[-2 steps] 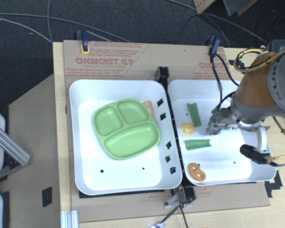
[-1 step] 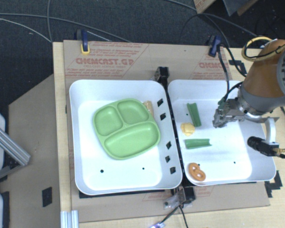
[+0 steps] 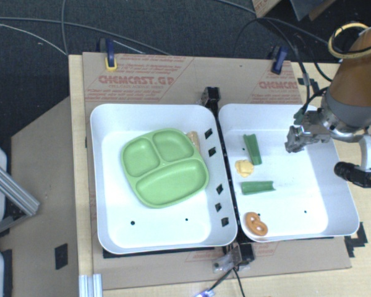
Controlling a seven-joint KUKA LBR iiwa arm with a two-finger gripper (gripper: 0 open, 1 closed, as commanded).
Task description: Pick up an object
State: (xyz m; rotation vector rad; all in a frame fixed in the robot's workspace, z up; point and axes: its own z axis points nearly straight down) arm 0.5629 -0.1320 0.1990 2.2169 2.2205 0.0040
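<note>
While I hang over the right shallow white bin point(image 3: 334, 184), my grey two-finger gripper point(image 3: 295, 140) near its back edge, jaw state can't tell, two green plastic sticks point(image 3: 252, 148), small yellow piece point(image 3: 243, 166), orange pretzel-shaped toy point(image 3: 256, 224) left of me.

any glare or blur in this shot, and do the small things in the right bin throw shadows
Camera view: even, soft lighting, the white right bin bright but not blown out; the two green pieces, the yellow piece and the pretzel cast only faint, short shadows; the gripper and orange band look slightly soft; the green tray is sharp, without glare.
</note>
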